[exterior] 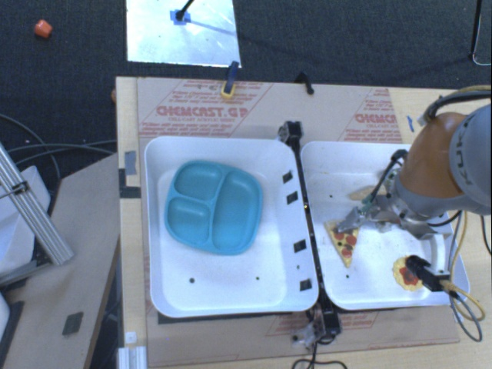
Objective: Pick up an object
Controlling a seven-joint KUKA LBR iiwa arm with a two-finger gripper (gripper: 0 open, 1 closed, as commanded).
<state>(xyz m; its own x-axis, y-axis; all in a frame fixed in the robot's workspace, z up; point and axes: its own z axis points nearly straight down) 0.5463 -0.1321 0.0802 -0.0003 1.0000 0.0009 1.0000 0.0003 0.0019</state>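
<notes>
A toy pizza slice lies on the floor of the right bin, near its left wall. My gripper reaches in from the right and hangs just above the wide end of the slice. A tan, flat piece lies behind the gripper, partly hidden by it. A small round pizza-like toy sits at the right bin's front right corner. The arm's grey and orange wrist covers the bin's right side.
The left bin holds a blue divided plate. A black divider with clips runs between the bins. Cables trail past the right bin's front right corner.
</notes>
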